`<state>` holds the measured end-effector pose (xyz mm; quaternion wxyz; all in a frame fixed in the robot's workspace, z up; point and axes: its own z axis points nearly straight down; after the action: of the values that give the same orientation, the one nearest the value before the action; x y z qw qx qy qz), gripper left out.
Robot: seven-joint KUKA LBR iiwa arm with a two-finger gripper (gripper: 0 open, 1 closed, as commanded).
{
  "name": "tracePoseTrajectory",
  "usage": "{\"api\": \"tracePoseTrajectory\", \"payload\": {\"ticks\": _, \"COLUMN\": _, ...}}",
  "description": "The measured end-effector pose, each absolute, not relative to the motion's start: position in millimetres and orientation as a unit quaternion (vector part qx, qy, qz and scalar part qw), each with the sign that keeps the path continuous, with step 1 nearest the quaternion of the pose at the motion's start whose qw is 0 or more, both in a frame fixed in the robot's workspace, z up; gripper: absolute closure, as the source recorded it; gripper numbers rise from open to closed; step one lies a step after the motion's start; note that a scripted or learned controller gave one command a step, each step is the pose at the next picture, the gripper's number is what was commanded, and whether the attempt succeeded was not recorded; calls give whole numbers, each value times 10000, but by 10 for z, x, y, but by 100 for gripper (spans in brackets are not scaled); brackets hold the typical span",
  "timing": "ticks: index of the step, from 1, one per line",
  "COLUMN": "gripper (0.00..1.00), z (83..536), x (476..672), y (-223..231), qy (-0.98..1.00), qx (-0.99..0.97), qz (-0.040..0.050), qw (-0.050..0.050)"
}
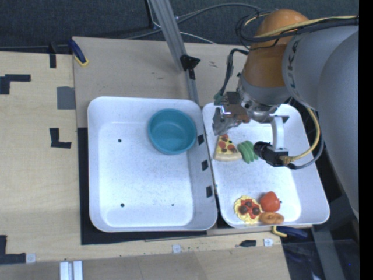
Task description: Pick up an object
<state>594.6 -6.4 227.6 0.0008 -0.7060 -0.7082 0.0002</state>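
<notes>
While the gripper hangs low over the far left part of the right bin, a toy pizza slice is seen just below it, lying flat on the bin floor; the slice is yellow with red dots, and its wide edge is turned toward the near side; whether the gripper is touching the slice cannot be told, and whether the gripper is open or shut cannot be told either, since it is small and dark from above; nothing is seen held in it.

Right beside the slice, on its right, a small green toy is seen, touching or nearly touching it; what the green toy is cannot be made out; a black part with a white bracket, fixed to the arm, sticks out over the bin just beside the green toy, with yellow and black cables looped from it.

Nearer the front of the same bin, well apart from the slice, three more toys are bunched together: a round pizza piece with red dots, a red tomato just to its right, and a small orange toy in front of the tomato.

The left bin is set side by side with the right one, their edges meeting; a blue bowl is placed upright near its far right corner; both bins are laid on a tan bench marked with bits of black tape.
</notes>
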Motion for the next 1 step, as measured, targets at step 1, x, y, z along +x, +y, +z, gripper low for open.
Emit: {"api": "tracePoseTrajectory", "payload": {"ticks": 1, "gripper": 100, "z": 2349, "x": 6171, "y": 471, "qy": -7088, "qx": -7054, "qz": -3, "qw": 4}}
